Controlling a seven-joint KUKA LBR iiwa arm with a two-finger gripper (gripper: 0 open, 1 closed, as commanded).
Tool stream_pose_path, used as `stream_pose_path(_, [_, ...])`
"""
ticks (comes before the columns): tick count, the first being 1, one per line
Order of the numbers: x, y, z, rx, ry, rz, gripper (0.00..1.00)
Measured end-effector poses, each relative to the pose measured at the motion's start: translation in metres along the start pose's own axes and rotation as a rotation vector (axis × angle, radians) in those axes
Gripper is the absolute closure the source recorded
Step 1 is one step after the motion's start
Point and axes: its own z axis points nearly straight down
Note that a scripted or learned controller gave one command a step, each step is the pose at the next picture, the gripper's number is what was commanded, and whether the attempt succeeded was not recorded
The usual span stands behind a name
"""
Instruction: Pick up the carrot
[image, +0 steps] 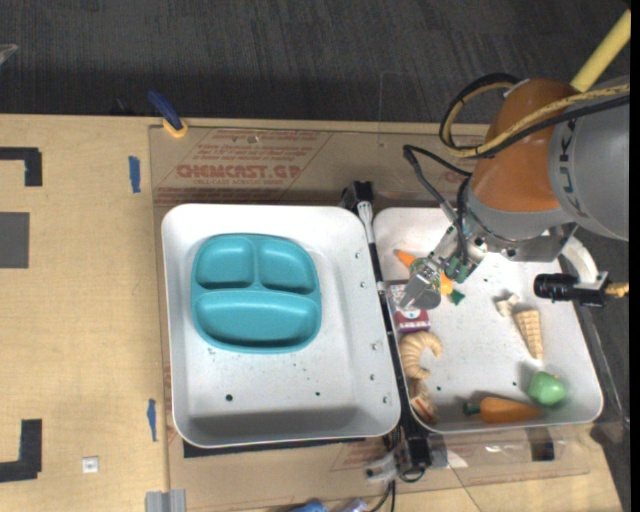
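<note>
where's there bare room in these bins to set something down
Left bin: bare strip along its near edge below the blue tray. Right bin: open patch mid-floor between croissant and cone. Crowded around the gripper and near edge by carrot.

arm (560, 170) cropped (right edge), pincer (425, 285) fingers unclear

green ball (546, 388) touching carrot (505, 408), bin wall (520, 424) beside

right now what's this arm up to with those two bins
The arm's gripper is down in the right bin, near its upper left corner. The task's carrot lies untouched by the bin's near edge, next to a green round item. A second orange piece sits beside the gripper. The left bin holds a blue divided tray.
</note>
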Motion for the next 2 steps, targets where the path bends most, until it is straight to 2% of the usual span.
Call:
stream_pose_path(1, [0.000, 0.000, 0.000, 0.000, 0.001, 0.000, 0.00])
stream_pose_path(2, [0.008, -0.021, 0.001, 0.005, 0.006, 0.316, 0.00])
